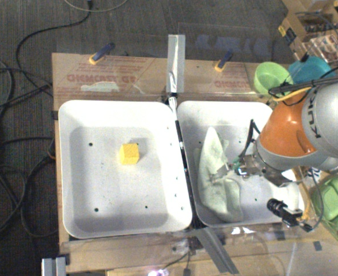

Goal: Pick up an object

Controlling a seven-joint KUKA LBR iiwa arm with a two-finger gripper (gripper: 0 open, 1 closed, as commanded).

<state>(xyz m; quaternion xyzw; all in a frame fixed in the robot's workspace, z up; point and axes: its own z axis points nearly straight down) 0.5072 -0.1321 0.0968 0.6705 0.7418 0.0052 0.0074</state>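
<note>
Worktop (151, 76): flat brown cardboard-like sheet with faded red print, carrying two shallow bins side by side.
Left bin (71, 171): smooth white plastic, rounded corners, low walls, a few small dark dots on its floor.
Right bin (238, 111): same white plastic, touching the left bin along the worktop's middle line.
Yellow block (129, 153): small, cube-like, matte, sponge-like in look; it lies alone near the middle of the left bin, slightly toward the far edge.
Cloth (217, 174): pale greenish-white, soft and crumpled, long and narrow; it lies in the left half of the right bin, running from mid-bin to the near wall.
Arm (295, 131): grey with a glossy orange band, coming in from the worktop's right edge and bent low over the right bin.
Jaws (233, 168): pointing toward the left, at the cloth's right edge and seemingly touching a fold; whether they are clenched or released I cannot tell.
</note>
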